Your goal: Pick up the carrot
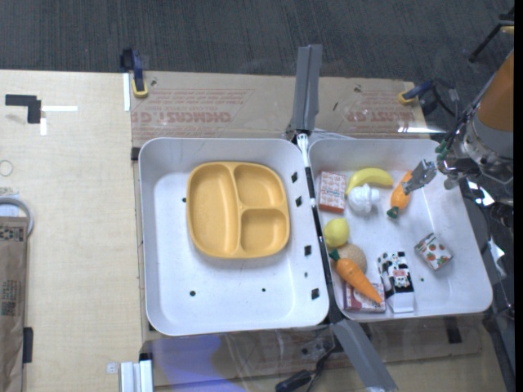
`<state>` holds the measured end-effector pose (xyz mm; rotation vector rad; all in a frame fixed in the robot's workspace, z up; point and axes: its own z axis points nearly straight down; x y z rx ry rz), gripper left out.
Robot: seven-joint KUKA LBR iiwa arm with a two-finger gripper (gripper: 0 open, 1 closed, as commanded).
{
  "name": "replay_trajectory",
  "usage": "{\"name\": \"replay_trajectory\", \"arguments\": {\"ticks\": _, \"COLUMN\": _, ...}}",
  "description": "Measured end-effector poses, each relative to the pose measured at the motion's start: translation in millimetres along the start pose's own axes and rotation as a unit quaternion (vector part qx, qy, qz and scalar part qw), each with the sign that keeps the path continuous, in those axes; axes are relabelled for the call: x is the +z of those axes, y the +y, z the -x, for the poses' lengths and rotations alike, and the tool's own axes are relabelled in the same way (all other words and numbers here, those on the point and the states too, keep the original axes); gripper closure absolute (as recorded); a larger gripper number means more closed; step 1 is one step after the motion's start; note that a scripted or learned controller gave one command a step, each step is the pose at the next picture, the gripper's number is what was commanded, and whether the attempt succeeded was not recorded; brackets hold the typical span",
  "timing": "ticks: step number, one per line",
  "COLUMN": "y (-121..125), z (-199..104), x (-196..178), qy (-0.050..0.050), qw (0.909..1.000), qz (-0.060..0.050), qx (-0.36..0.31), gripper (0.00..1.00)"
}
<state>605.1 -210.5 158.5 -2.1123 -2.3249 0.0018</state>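
In the right bin (466,219) there are two carrots. A small orange carrot (400,193) lies tilted at the upper middle, its green end pointing down-left. A bigger carrot (359,280) rests near the front left, on top of a flat packet (356,299). My gripper (422,174) reaches in from the right and sits at the upper right end of the small carrot, touching it or almost so. I cannot make out whether it grips that carrot.
Around the small carrot lie a banana (369,175), a white lump (362,198), a lemon (337,232) and a small printed box (331,192). A black-and-white carton (397,273) and a little red-patterned box (433,252) sit nearer the front. The left bin (163,284) holds a yellow divided plate (239,209).
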Motion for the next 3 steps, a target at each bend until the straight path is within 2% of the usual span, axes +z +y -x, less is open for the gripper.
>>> {"name": "replay_trajectory", "arguments": {"ticks": 1, "y": 39, "z": 6, "x": 67, "qy": 0.006, "qw": 1.0000, "qz": 0.000, "qx": 0.007, "gripper": 0.00}}
{"name": "replay_trajectory", "arguments": {"ticks": 2, "y": 39, "z": 8, "x": 56, "qy": 0.001, "qw": 1.0000, "qz": 0.002, "qx": 0.006, "gripper": 1.00}}
{"name": "replay_trajectory", "arguments": {"ticks": 3, "y": 60, "z": -51, "x": -38, "qy": 0.000, "qw": 0.9999, "qz": 0.001, "qx": -0.016, "gripper": 1.00}}
